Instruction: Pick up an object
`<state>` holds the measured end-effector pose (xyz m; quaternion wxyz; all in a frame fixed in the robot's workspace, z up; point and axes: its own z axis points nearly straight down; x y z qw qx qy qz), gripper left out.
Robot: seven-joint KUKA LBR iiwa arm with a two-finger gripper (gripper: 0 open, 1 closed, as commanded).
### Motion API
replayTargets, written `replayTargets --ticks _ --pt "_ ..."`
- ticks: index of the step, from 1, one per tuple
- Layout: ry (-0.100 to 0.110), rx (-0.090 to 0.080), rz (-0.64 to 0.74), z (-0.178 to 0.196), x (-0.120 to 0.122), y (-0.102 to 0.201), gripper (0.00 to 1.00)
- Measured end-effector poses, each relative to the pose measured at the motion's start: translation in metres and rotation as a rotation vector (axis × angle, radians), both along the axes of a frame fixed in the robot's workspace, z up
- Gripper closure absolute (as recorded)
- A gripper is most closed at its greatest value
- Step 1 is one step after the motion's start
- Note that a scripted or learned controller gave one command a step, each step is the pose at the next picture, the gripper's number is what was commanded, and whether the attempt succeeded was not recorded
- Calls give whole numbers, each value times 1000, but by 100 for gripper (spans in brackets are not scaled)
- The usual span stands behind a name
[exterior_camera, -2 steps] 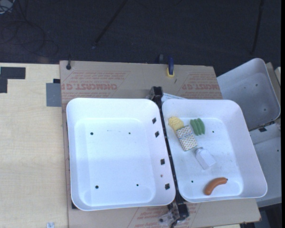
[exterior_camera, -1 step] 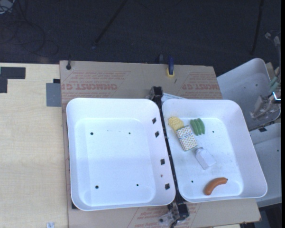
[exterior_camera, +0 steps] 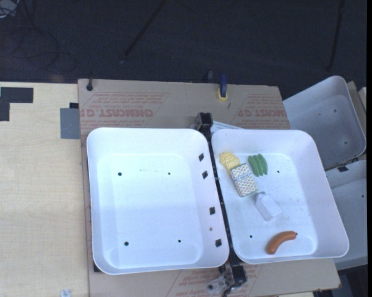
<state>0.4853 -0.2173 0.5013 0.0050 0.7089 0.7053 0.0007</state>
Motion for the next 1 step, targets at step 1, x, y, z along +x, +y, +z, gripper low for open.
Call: replayTargets --ticks 1 --pt "25 12 8 -162 38 28 100"
